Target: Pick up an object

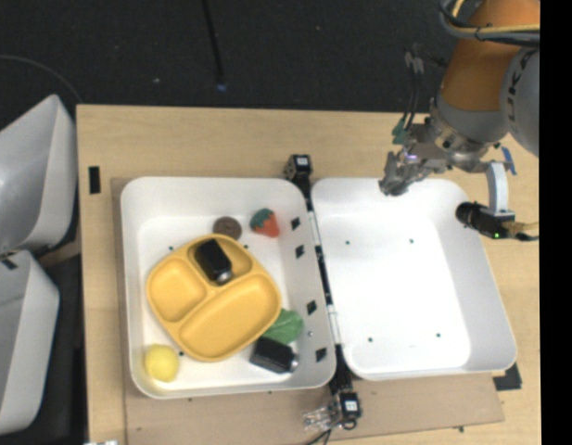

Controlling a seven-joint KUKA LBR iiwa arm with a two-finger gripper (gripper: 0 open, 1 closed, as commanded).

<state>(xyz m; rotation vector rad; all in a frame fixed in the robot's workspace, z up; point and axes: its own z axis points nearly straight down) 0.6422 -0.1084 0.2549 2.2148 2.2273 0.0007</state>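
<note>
While over right bin far rim, gripper points down.

From my feed, the arm is cut off at the top right edge. The gripper is too small and dark for me to make out. The yellow plate covers part of the green object, and two white shapes run off left.

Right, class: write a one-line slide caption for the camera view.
The gripper hangs over the right bin's far edge; the yellow divided plate sits in the left bin.
</note>
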